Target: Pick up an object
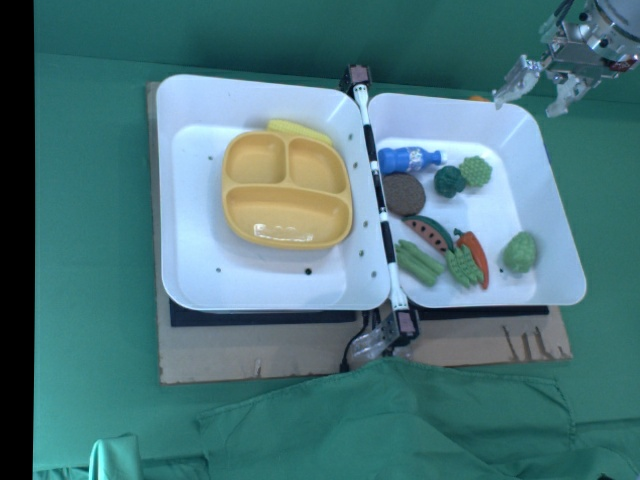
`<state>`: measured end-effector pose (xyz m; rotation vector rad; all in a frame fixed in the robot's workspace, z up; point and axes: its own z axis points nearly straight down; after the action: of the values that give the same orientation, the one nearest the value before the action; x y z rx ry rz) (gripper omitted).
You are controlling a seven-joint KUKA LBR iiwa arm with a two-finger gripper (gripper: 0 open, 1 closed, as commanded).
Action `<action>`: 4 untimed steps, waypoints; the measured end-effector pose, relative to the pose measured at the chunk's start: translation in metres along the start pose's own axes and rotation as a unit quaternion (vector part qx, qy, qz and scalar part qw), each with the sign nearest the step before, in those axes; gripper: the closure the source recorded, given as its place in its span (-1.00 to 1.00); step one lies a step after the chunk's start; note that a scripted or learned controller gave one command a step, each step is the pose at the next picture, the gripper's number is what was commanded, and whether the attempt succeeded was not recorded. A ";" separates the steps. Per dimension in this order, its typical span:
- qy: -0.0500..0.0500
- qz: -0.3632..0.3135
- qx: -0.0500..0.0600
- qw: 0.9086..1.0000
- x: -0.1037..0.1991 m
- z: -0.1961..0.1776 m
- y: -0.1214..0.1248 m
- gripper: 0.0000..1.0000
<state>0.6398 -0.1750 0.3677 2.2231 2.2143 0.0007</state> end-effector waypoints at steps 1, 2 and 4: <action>0.000 0.000 0.000 1.000 0.000 0.000 0.000 -1.00; 0.000 0.000 0.002 1.000 -0.004 0.053 0.009 -1.00; 0.000 0.000 0.003 1.000 -0.008 0.171 0.013 -1.00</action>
<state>0.6531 -0.1839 0.1969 2.2262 2.2169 -0.0058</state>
